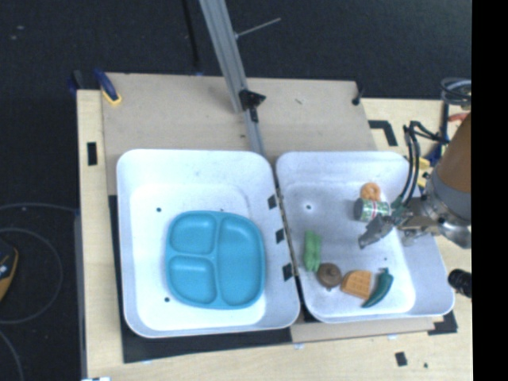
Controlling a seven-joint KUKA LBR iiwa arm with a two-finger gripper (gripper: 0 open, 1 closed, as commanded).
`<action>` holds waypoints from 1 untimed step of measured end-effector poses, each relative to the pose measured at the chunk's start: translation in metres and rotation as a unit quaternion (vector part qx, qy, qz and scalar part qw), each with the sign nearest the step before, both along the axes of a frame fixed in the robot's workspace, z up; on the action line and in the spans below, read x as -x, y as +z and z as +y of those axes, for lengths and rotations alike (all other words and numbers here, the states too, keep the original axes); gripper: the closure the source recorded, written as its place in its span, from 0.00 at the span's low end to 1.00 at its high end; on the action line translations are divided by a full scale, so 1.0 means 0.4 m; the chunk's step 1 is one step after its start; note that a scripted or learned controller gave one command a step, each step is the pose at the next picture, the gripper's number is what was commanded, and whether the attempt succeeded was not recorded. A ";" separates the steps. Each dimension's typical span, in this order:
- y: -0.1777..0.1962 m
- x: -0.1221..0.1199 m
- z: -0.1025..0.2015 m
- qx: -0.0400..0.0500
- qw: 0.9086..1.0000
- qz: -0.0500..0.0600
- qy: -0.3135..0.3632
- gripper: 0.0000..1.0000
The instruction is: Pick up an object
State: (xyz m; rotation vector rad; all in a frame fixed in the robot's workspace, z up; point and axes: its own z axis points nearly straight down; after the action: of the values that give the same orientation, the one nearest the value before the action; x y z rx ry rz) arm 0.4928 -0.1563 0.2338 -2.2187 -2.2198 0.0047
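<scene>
- We looked down on 2 white bins; we take the right bin (413, 296) as our landmark.
- To its left lay the left bin (143, 213), holding a blue divided plate (216, 259).
- Inside the right bin, near its upper middle, sat a green can (370, 209) with an orange ball (370, 190) touching it from above.
- Along its lower part lay a green block (312, 250), a brown round piece (329, 275), an orange wedge (358, 282) and a dark green pepper-like piece (380, 287).
- The gripper (373, 234) hung over the bin's middle, just below the can; its fingers looked parted and held nothing.
- We judged that a close there could meet bare floor, or nudge the can and roll it away.
- No writing was readable; the can's label was too blurred.
</scene>
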 end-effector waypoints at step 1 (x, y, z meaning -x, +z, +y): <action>-0.142 -0.002 0.024 0.000 1.000 0.000 0.000 0.00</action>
State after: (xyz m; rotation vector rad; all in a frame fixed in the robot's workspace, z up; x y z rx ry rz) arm 0.4935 -0.1468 0.1769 -2.2181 -2.2194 0.0039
